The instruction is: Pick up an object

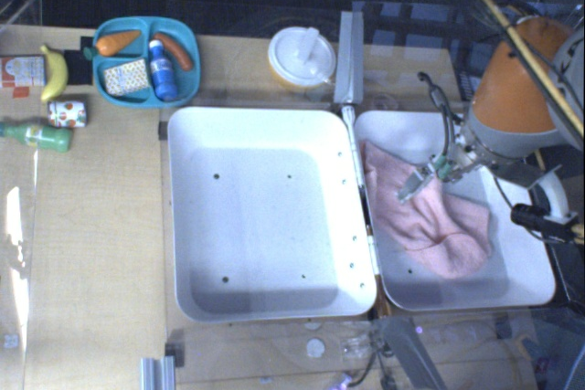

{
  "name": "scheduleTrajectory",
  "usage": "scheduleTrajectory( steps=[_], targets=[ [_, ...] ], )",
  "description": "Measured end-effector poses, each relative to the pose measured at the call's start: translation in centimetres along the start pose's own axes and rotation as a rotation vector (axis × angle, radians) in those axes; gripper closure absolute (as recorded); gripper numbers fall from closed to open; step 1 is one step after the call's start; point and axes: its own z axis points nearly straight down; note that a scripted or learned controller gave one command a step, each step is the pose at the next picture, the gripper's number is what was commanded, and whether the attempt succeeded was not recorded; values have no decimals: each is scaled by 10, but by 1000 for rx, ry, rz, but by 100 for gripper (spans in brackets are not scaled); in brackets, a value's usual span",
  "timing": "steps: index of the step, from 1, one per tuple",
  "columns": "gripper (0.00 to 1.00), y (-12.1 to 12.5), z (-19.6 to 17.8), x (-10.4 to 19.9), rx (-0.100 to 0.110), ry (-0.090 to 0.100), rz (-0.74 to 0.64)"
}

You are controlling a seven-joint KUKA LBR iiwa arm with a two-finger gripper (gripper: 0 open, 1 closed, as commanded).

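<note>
A crumpled pink cloth [430,219] lies in the right bin [526,283], spread from its left wall toward the middle. My gripper [417,184] reaches in from the right and hangs low over the cloth's upper part, fingertips pointing left and down. The grey arm with its orange band [516,78] rises behind it at the right edge. Whether the fingertips touch the cloth cannot be made out.
The left bin [265,215] sits beside the right one, a metal divider [347,59] at the back between them. On the bench lie a white lidded bowl [302,57], a blue tray of toy food [146,59], a banana [55,73], a can [67,113] and a green bottle [37,135].
</note>
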Motion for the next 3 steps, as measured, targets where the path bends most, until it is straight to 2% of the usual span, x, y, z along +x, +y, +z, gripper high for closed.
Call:
scheduleTrajectory(
  steps=[1,2,3],
  targets=[
    [0,-14,91,-42,0,-1,107],
    [0,-14,91,-42,0,-1,107],
    [0,42,96,-58,-7,-5,90]
  ],
)
